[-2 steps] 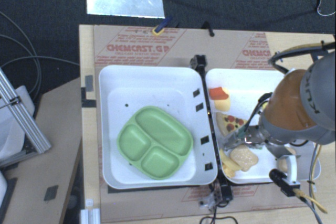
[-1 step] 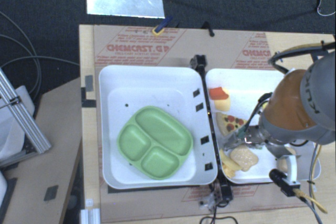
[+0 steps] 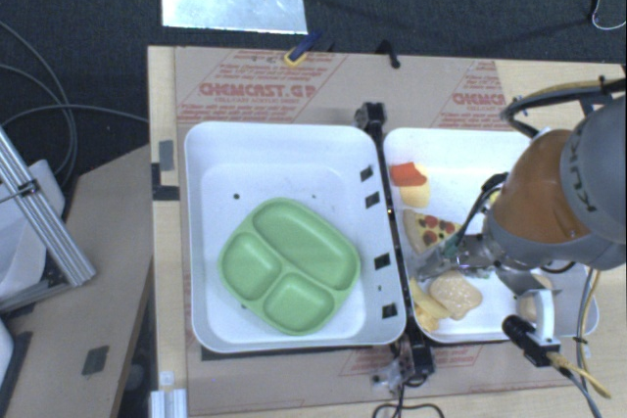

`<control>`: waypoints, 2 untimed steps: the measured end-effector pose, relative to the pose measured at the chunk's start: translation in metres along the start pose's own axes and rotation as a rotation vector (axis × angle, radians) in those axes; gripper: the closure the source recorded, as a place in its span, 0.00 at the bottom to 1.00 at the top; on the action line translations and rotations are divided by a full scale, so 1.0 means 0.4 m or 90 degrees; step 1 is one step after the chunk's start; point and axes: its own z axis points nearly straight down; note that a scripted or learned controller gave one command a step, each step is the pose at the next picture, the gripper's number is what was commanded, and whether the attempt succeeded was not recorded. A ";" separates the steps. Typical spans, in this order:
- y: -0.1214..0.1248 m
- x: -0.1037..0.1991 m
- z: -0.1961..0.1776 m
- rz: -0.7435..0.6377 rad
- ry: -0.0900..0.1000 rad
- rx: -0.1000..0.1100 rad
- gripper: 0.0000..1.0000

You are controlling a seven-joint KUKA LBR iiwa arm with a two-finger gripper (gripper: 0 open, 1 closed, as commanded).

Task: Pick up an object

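Now the gripper [image 3: 453, 255] is hanging low in the right bin [image 3: 460, 144], just beside the pizza slice [image 3: 432, 230] and above the bread piece [image 3: 457, 294]. Whether it is grasping anything, I cannot tell. The bread is probably light and stiff; taking it across its narrow sides seems best.

Two bins sitting side by side on bench [image 3: 245, 83]. Divided plate [image 3: 288, 264] lying in left bin [image 3: 284, 147], toward near side. Food pieces lying in right bin [image 3: 460, 147] along its left wall: wedge [image 3: 409, 175] farthest back, pizza slice [image 3: 433, 230] nearer, cookie [image 3: 457, 295] nearest. Arm [image 3: 549, 196] reaching over right bin from right, gripper [image 3: 446, 256] hanging between pizza slice and cookie.
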 end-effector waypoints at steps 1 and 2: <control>0.000 0.000 0.000 0.000 0.000 0.000 0.00; -0.001 -0.028 0.001 0.000 0.000 0.000 0.00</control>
